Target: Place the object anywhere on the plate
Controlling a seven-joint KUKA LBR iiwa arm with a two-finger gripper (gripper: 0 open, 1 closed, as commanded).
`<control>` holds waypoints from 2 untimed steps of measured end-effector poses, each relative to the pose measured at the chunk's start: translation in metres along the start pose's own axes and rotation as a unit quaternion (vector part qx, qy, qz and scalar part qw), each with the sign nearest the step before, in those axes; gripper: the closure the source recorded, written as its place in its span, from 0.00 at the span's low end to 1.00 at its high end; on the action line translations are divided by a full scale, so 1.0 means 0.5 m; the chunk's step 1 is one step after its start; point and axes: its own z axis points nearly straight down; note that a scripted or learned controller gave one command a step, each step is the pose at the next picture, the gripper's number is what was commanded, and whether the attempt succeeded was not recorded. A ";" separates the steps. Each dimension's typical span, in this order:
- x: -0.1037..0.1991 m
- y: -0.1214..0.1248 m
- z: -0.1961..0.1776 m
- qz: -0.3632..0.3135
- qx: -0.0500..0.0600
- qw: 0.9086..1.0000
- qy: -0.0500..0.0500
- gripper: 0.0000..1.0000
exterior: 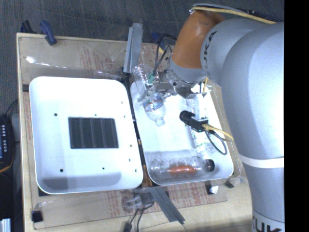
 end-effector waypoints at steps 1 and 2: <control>0.154 -0.081 -0.141 -0.084 -0.002 0.996 -0.001 1.00; 0.153 -0.081 -0.141 -0.084 -0.002 0.996 -0.001 0.00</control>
